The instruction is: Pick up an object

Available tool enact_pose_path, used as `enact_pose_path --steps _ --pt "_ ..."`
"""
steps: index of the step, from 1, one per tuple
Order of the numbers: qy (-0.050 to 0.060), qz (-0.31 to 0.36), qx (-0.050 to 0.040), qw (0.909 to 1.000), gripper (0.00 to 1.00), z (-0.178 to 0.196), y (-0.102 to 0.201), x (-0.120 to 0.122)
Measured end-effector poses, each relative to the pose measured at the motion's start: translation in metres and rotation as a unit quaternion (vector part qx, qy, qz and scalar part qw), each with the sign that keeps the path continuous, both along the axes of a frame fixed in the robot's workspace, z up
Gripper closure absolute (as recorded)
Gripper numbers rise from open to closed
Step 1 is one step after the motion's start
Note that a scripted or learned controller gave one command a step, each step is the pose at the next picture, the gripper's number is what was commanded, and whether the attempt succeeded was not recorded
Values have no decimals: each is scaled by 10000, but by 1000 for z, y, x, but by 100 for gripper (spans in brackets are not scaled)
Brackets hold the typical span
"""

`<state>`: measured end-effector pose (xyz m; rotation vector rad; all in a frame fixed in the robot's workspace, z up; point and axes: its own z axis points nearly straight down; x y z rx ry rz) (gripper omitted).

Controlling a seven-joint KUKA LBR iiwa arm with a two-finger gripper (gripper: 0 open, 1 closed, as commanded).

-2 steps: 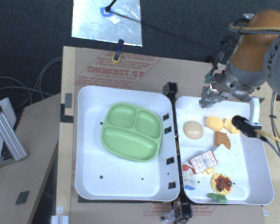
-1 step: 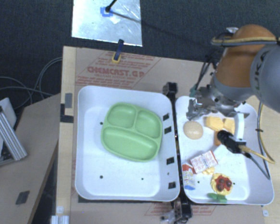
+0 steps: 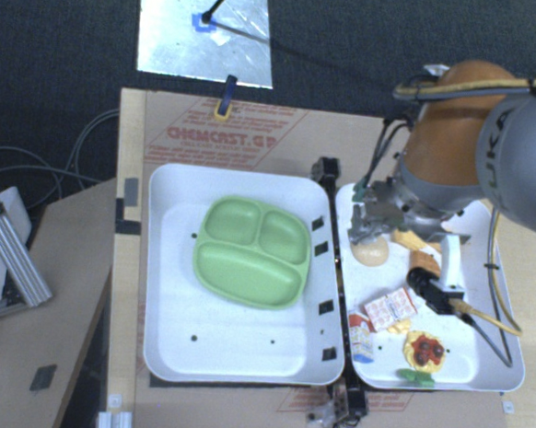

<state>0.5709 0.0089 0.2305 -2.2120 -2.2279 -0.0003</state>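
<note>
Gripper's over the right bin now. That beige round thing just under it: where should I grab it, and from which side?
Judging from this view, take the beige round object across its widest middle, coming straight down from above. It looks low and domed, lying near the right bin's left wall, with the gripper almost over it. A side approach would meet that wall or the orange piece.

Arm [image 3: 496, 134] cut off at right edge; covers right bin [image 3: 505, 370] top; small items there unidentifiable.

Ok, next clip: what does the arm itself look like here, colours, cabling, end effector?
A bulky grey arm with a rounded orange band above the wrist. Thin dark cables loop down beside the band. The end effector is grey metal, compact and boxy.
</note>
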Motion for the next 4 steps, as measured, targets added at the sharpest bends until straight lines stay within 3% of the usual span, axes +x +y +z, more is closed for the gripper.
enact_pose_path --steps 1,2,4 --pt "-10 -22 -9 10000 100 -15 -2 12" --pt "-20 -32 -8 10000 100 1 -12 14" --pt "-10 -35 -5 10000 100 -14 -8 3"
